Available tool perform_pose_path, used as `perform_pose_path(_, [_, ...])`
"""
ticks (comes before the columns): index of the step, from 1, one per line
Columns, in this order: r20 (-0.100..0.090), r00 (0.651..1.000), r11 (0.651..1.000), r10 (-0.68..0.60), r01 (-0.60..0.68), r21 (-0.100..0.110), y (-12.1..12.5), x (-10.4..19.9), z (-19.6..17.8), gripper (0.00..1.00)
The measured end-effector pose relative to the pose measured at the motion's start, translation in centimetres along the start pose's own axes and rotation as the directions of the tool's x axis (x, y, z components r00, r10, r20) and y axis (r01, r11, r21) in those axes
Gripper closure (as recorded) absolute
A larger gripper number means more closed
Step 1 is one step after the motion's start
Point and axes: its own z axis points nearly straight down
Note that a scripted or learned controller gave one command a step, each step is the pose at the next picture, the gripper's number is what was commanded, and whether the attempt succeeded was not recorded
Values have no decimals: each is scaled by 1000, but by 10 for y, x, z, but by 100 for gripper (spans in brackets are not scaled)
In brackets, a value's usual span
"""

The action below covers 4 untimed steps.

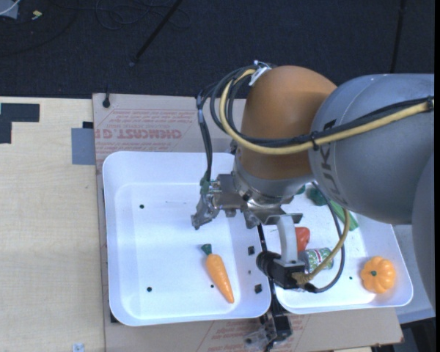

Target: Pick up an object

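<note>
— what's in the bins right now?

— i've got a toy carrot lying in the left bin, near its right wall, green top pointing up-left. the right bin has a small orange pumpkin, plus a red item and a small can partly behind the arm.

— and the gripper?

— the gripper hangs over the left bin, above and just left of the carrot, apart from it. i can't tell how wide the fingers stand; nothing visible between them.
</note>
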Motion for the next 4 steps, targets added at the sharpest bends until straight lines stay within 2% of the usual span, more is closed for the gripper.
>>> perform_pose_path(1, [-8, 1000, 1000, -2, 1, -27, -31, -15, -105, 0])
perform_pose_path(2, [-1, 1000, 1000, -1, 1, -3, -35, -2, 76, 0])
perform_pose_path(3, [-8, 1000, 1000, -2, 2, -30, -34, -12, -63, 0])
perform_pose_path(4, [-8, 1000, 999, -3, 2, -33, -18, -15, -194, 0])
